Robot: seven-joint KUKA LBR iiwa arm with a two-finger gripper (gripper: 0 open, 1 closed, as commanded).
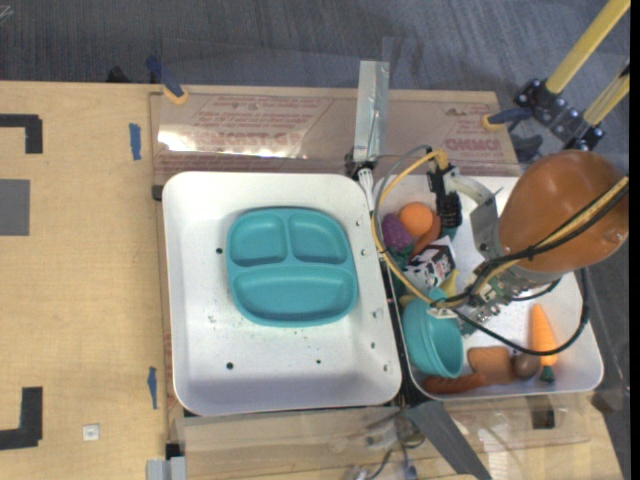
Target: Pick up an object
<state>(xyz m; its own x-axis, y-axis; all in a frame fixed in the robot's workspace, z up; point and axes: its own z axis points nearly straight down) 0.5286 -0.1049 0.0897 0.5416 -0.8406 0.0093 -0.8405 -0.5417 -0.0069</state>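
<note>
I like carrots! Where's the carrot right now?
The carrot lies in the right bin, near its right edge, just right of the brown sausage and below the arm's orange band.

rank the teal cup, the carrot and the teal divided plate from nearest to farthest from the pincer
1. Teal cup, right bin, just below the pincer.
2. Carrot, right bin, to the pincer's right.
3. Teal divided plate, left bin, far to its left.

We see a tan bench (80, 298) bearing two white bins, left bin (190, 368) and right bin (585, 363), touching or nearly so.
</note>
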